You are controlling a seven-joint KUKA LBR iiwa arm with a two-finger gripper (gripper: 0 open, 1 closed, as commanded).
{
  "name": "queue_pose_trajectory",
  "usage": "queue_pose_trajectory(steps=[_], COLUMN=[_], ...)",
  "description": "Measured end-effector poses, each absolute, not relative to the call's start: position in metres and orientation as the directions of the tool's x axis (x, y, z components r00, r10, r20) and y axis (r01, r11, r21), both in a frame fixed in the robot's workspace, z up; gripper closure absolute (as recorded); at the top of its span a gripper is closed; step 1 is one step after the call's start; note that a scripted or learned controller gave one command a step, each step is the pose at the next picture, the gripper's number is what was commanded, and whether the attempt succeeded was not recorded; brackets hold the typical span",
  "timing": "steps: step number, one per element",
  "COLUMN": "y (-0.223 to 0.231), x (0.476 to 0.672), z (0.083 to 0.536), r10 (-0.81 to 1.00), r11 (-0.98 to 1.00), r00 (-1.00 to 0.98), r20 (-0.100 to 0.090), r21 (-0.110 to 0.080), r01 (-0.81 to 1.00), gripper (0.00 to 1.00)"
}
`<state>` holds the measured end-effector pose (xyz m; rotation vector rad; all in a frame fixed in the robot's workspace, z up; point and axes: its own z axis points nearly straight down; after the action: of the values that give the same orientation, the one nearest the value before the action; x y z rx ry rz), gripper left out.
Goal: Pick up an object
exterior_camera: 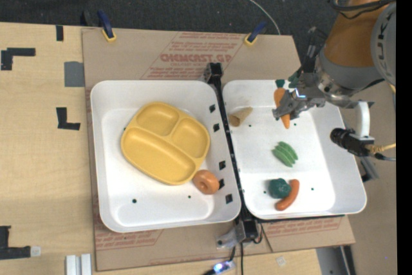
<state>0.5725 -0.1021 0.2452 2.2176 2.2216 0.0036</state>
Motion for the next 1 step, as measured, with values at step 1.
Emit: queue_pose_trajectory(steps=[1], y=[-0.0521], x=[0.5698], z=[0.2298], r10=[1.0], r11=[0.005], r00=[-0.005], r20=[0.001], r21=[-0.002], r01=[1.0], gripper=[1.0])
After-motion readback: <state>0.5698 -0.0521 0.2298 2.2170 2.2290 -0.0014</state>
